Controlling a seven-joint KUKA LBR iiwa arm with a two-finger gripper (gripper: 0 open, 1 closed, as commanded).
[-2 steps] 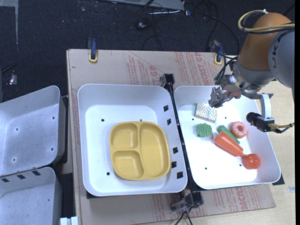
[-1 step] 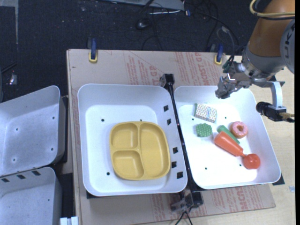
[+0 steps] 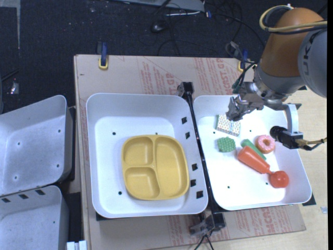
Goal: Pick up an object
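Note:
In the right bin [image 3: 291, 194] lie a checkered pale wafer-like block [image 3: 228, 124], a green bumpy piece [image 3: 226, 144], an orange carrot [image 3: 253, 159], a pink-frosted donut [image 3: 266, 144] and a red tomato [image 3: 279, 178]. My gripper [image 3: 235, 112] hangs over the far left part of that bin, its tip right at the top edge of the checkered block. The view does not reveal whether anything sits between its fingers.
The left bin [image 3: 104, 119] holds a yellow three-compartment plate [image 3: 155, 166]. A black divider [image 3: 196, 145] runs between the bins. Spare white bin lids [image 3: 31, 139] lie off the bench to the left. A blue clamp [image 3: 103, 56] sits at the bench's far edge.

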